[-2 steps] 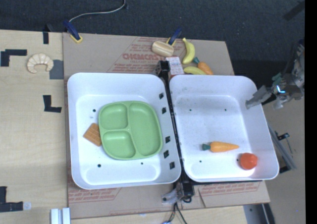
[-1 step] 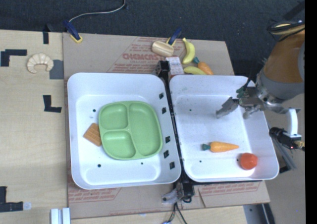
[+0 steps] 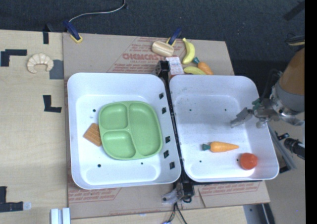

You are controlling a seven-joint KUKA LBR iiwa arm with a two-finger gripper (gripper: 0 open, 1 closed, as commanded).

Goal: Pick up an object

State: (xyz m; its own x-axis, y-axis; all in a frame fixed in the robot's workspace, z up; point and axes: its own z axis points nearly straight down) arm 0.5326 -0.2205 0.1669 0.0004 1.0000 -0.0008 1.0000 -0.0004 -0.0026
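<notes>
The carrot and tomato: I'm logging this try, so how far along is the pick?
Done: nothing is lifted. The carrot and tomato lie on the right bin floor. In hand: the gripper hangs above the carrot, apart from it. Left: descend, grasp, lift.

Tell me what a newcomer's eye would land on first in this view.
First the bright green divided plate in the left bin, with a tan wedge poking out at its left edge. Then the orange carrot and the red tomato lying near the right bin's front corner, with the claw above that bin's right side.
</notes>
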